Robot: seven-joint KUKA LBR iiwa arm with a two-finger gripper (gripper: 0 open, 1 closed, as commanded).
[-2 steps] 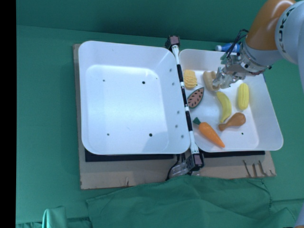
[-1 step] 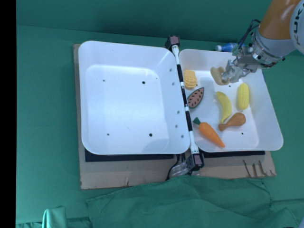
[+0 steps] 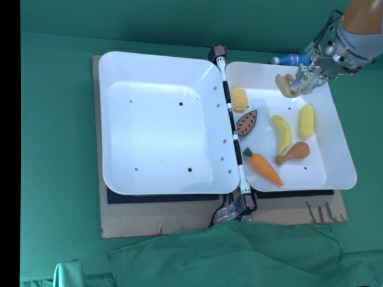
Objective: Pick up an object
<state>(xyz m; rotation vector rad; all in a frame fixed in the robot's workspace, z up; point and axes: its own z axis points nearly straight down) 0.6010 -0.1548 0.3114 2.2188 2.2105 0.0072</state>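
Two shallow white bins sit side by side on a cardboard sheet (image 3: 179,220) over a green cloth (image 3: 54,160). The left bin (image 3: 119,70) shows a bare white floor with a few small dark holes. The right bin (image 3: 341,166) holds the toy foods: a short yellow corn piece (image 3: 239,99) near the divider; a watermelon slice (image 3: 246,123) just below it; an orange carrot (image 3: 263,167) with a green top, lying at a slant toward the near edge; a yellow banana (image 3: 282,134) in the middle; a brown drumstick (image 3: 293,153) touching the banana's lower end; a yellow corn cob (image 3: 306,121) upright to the right of the banana; and a tan, curved piece (image 3: 283,85) at the far side of the bin. A black and white striped bar (image 3: 230,124) runs between the bins, with clamps at both ends. The arm (image 3: 362,11) enters from the upper right, orange band above grey wrist. The gripper (image 3: 302,82) is lowered over the far right part of the right bin, its tip just beside the tan piece and possibly touching it; whether the fingers are spread or closed, or grasp anything, cannot be told. A blue and white bottle (image 3: 291,59) lies on the cloth just beyond the right bin's far rim. Loose folds of green cloth bunch up along the near edge.
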